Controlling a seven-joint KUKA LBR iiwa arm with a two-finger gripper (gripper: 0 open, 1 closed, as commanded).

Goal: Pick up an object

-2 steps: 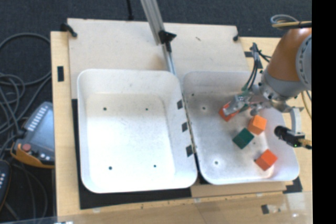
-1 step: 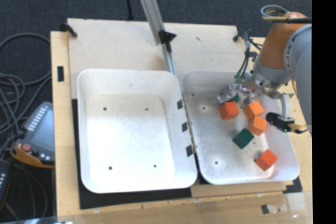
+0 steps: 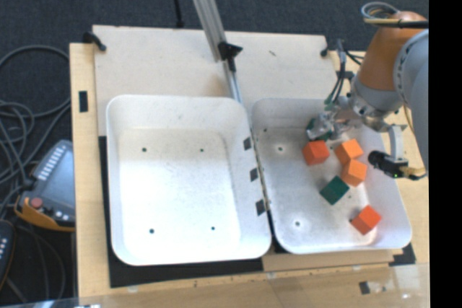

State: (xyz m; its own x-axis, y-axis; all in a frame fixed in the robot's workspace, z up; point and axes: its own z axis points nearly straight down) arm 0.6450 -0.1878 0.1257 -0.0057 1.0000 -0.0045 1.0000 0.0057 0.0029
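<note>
at the near right corner of the right bin (image 3: 285,238) you see an orange-red cube (image 3: 366,218), sitting a little apart from the other blocks. farther in, a dark green cube (image 3: 334,190) lies tilted, with its far right corner just beside an orange cube (image 3: 354,172). that orange cube touches a second orange cube (image 3: 349,150) right behind it, so the two read as a short stack running far to near. to their left, an orange-red block (image 3: 315,152) sits by itself toward the middle of the bin. just beyond that block you find the gripper (image 3: 323,128), low over the far part of the right bin, at the end of the grey arm with its orange band (image 3: 382,58) coming in from the right. you cannot tell how far the claw is spread, and nothing can be made out in its hold; the metal parts there are too small and cluttered to read. on your left, the left bin (image 3: 119,155) lies side by side with the right one, their rims nearly touching. at the far side, a slanted aluminium post (image 3: 203,0) rises from the bench (image 3: 155,58) between the two bins. off the bench on the near left, a handheld pendant (image 3: 50,180) lies among cables on the dark floor.
</note>
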